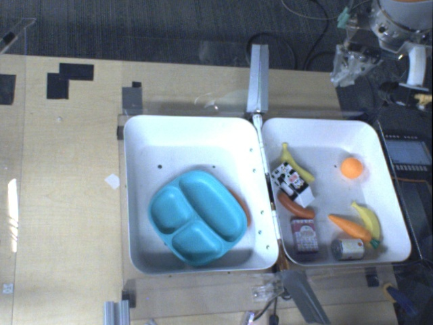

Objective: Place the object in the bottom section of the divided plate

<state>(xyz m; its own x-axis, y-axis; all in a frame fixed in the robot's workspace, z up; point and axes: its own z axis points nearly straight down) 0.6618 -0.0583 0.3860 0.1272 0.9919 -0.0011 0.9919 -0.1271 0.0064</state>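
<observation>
Pale wooden desk (61,202) carrying two shallow white plastic bins. Left bin (145,137): blue three-section divided plate (197,216). Right bin (369,144): small can (348,248), carrot (350,227), two bananas, sausage, orange ball (352,168). Beyond, above dark floor (169,19) with cables, the tool (346,70); its opening cannot be told.

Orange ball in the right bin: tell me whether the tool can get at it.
Probably yes. The orange ball lies apart from the other items with bare bin floor around it, and the tool sits beyond the bin's far edge.
</observation>
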